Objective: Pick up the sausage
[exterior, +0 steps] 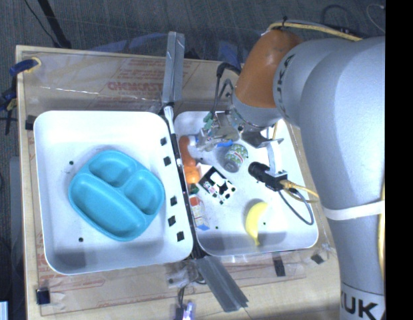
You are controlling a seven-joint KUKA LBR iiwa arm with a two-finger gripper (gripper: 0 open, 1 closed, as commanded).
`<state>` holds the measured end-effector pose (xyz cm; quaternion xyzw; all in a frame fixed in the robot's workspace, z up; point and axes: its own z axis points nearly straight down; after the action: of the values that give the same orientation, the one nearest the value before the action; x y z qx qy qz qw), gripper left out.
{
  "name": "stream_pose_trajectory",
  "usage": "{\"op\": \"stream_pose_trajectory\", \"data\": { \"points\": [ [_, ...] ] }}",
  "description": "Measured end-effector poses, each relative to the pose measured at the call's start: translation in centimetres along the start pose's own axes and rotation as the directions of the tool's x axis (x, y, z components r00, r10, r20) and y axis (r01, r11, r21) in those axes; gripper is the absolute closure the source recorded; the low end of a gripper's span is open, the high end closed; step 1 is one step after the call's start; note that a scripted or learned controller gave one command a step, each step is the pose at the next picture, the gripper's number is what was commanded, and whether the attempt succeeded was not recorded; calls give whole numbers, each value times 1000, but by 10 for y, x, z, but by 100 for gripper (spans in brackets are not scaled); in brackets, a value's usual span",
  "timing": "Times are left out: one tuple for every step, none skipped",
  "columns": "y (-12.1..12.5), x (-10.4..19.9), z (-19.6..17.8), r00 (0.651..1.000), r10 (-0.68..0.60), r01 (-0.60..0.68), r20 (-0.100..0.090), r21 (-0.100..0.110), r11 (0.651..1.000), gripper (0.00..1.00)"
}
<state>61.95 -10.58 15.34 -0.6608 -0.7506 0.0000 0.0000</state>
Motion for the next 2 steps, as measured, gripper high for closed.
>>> {"op": "stream_pose_trajectory", "data": {
  "points": [
    [-29, -38, 33, 993, -122, 122, -1, 1, 993, 100],
    [-3, -1, 58, 998, 66, -66, 11, -5, 998, 100]
  ]
}}
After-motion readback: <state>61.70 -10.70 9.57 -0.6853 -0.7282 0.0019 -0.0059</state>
